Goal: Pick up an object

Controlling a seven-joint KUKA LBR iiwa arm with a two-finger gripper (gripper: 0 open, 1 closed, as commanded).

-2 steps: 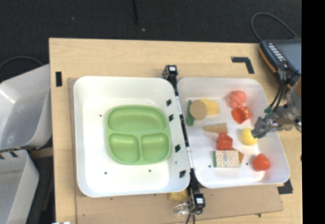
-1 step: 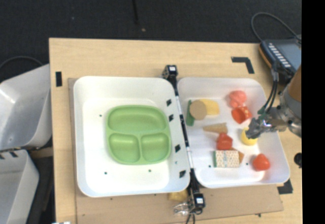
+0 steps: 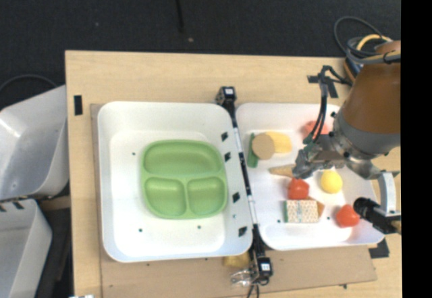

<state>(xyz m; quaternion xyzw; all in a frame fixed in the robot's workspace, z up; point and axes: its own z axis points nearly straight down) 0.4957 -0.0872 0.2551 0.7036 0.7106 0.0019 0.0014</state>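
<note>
Hovering over the right bin (image 3: 270, 239), your pincer (image 3: 302, 167) sits low among the clutter, and I cannot tell from this slant what state it is in. Nothing shows as held. Candidates lie close round it: a tan wedge (image 3: 281, 170) just beside the tip, a red ball (image 3: 298, 189) just below it, a lemon (image 3: 331, 182) to its right, a yellow cylinder (image 3: 270, 144) toward the divider, a patterned block (image 3: 302, 211) and a second red ball (image 3: 347, 215) nearer the front wall. The left bin (image 3: 108, 222) carries only a green tray (image 3: 182, 178).

Pick one target and commit. The red ball under the tip looks the nearest choice, though round things can roll, so centre over it before descending. Keep clear of the wedge and lemon, which crowd either side, and lift straight up.
</note>
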